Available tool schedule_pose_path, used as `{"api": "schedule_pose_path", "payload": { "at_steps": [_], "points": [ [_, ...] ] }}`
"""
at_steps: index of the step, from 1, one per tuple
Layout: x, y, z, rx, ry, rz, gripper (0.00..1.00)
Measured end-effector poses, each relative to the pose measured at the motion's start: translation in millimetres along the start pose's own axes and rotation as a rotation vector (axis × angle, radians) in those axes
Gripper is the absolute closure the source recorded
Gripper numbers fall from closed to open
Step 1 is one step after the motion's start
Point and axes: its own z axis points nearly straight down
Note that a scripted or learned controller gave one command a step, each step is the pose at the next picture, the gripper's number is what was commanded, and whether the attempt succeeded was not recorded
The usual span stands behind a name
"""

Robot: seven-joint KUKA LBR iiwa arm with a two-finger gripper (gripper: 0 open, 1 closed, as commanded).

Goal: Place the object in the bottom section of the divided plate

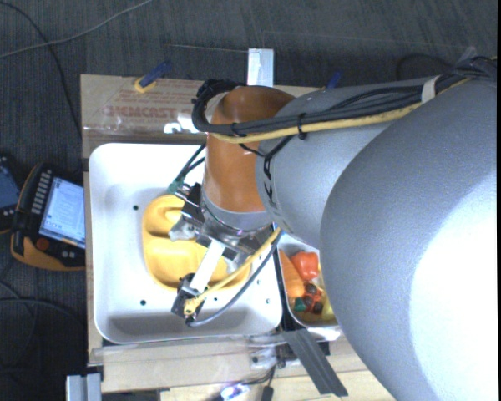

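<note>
Two shallow white bins sit side by side on the worktop (125, 111). The hand (213, 239) is low over the left bin (117, 182), directly above the yellow divided plate (160, 253). The wrist and the orange band (234, 153) above it screen the hand from this angle, so it cannot be told whether it is spread, pressed together or pinching anything.

Plate: it lies flat on the floor of the left bin, beneath the hand and reaching out to its left. One curved yellow section shows to the upper left of the hand and a second to the lower left, with a raised ridge between them. The portion under the hand is hidden, so what lies there cannot be checked.

Objects: a cluster of small pieces lies in the right bin (311, 327), just right of the hand and a little below it. It comprises a red-orange piece (306, 266), an orange piece (294, 289) close beneath it, and green bits (321, 305) beside those. Which of these is the task's object cannot be determined. The grey arm (401, 224) covers the rest of that bin.

Surroundings: well to the left of the hand, off the worktop, a control pendant (54, 215) with a lit blue screen rests on the dark carpet (33, 324). Above the hand, at the worktop's far edge, sits a blue clamp (150, 78).
</note>
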Motion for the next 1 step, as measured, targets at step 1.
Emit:
{"api": "schedule_pose_path", "payload": {
  "at_steps": [1],
  "points": [
    [-4.7, 70.9, 12.2, -0.001, -0.001, -0.110, 0.00]
  ]
}}
